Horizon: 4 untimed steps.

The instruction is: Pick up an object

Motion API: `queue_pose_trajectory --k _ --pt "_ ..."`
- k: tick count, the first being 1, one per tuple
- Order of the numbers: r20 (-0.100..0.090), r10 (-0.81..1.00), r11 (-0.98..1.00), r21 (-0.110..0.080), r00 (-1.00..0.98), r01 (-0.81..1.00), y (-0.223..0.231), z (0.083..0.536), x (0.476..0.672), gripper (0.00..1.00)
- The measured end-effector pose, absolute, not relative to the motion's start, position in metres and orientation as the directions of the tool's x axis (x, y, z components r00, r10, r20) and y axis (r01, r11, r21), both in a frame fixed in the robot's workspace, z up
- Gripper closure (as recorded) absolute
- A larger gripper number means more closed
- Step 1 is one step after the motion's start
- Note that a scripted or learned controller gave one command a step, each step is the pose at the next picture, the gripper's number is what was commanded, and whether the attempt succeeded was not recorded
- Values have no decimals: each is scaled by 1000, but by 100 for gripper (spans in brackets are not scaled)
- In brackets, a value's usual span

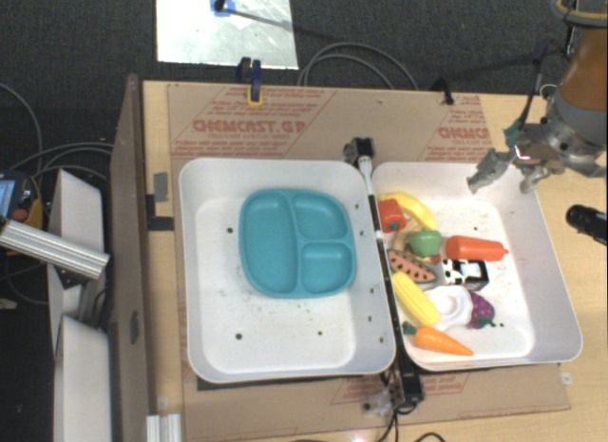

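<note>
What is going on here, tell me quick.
A robot arm reaches in from the right, its gripper open and empty above the far edge of the right bin. That bin holds toy food, including a banana, a corn cob and a carrot. The left bin holds a blue divided plate. Nothing is picked up yet.

Dark carpet floor (76,41); shiny metal sheet (226,12) lying on it; black cables (361,55); wooden bench (285,117).

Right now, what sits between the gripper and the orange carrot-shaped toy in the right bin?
In the camera view, bare white bin floor lies between the gripper and the long orange carrot-shaped toy; nothing else sits there.
</note>
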State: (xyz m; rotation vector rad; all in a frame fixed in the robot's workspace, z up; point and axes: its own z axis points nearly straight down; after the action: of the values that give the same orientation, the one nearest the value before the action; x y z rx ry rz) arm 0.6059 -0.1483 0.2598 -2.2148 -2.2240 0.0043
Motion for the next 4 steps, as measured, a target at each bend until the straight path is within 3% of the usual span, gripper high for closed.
queue_pose_trajectory --k 1,2,3,4 --pt "-4 1000 4 8 -4 1000 -155 118 576 0" --pt "-12 1000 10 26 -10 1000 -193 101 573 0" --pt "-7 1000 10 27 -10 1000 -200 97 563 0" --pt "-22 1000 4 36 -3 999 -178 96 559 0"
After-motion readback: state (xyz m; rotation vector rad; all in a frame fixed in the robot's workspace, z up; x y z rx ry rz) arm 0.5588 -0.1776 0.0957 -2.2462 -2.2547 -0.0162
